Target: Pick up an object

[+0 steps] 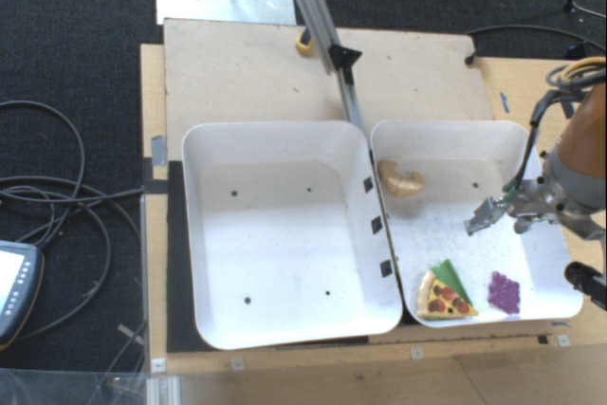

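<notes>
We are looking down on 2 shallow white plastic bins sitting side by side on the bench: the left bin [285, 232] and the right bin [446, 147], which is holding all 3 candidate objects. The grey arm with the orange band [580, 152] is reaching in from the right, and its two-finger gripper [480, 219] is hanging over the middle of the right bin, pointing left. We are reading it as released, with nothing between its fingers, though the tips are small and a little blurred.

Going from larger to smaller, the tan, lumpy croissant-shaped toy [400, 179] is lying at the far left of the right bin, just beside the dividing wall. The flat toy pizza slice with red toppings and a green edge [444, 293] is lying at the near edge, left of centre. The small purple bunch of toy grapes [504, 291] is lying near it, to its right, apart from it.

We are judging the step in hand as choosing a target and lining up above it. The grapes and the pizza slice are both nearer the gripper than the croissant. The slice is flat and close to the near wall, so we are expecting it to offer little to pinch. The grapes are looking like the better bet: we are advising centring the fingers over the bunch, descending straight and closing only once they are straddling it.
</notes>
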### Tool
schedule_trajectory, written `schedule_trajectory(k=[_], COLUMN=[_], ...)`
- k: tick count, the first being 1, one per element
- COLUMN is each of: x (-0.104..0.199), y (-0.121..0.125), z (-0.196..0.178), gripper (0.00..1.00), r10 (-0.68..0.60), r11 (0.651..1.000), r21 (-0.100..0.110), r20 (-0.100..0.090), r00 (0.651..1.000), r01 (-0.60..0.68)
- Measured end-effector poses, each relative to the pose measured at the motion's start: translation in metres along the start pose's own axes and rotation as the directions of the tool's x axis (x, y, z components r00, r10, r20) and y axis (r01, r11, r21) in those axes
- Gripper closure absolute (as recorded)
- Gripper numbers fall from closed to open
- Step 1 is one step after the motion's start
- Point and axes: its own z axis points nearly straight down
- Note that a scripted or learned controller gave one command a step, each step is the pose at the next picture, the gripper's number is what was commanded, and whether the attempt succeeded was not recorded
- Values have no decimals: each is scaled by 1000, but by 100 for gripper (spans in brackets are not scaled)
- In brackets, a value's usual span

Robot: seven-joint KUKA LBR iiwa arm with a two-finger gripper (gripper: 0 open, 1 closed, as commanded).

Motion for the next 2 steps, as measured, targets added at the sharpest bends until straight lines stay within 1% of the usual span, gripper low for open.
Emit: schedule_trajectory(k=[1,2], x=[2,2], y=[-1,-1], z=[42,94], gripper=[0,0], r10=[1,2], r11=[1000,1000], r21=[-1,0], r20=[0,0], r00=[1000,1000], r01=[-1,-2])
